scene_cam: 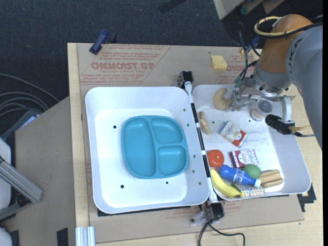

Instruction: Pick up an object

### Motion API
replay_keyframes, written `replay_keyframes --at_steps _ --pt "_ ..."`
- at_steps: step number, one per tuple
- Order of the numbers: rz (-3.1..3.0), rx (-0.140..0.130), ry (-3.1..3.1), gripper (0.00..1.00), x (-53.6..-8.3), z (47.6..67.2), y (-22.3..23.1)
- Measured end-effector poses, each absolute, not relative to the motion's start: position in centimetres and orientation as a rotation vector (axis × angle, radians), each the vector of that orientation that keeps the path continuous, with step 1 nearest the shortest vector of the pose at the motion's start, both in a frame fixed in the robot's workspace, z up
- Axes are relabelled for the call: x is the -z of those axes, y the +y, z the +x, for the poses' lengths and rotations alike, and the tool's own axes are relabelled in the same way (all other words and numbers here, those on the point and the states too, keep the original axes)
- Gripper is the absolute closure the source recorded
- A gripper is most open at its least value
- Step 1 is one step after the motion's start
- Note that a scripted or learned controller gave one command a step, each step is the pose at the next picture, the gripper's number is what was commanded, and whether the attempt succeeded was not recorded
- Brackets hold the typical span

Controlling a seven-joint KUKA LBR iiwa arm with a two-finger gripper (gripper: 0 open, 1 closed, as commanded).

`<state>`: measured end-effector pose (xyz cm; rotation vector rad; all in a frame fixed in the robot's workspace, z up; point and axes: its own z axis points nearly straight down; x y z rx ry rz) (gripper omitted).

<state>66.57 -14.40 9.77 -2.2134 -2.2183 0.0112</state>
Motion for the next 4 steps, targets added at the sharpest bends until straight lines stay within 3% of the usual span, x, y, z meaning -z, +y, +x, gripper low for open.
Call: replay_keyframes --at_steps 1,3,4 --pt "-2.213 -0.012 -2.218 0.0 -9.7 66.6 -14.4" --pt "-2.214 -0.021 -2.215 0.0 -8.4 66.3 -12.4" --pt "-2.216 -0.011 -2.216 1.0 -9.4 66.5 -12.2"
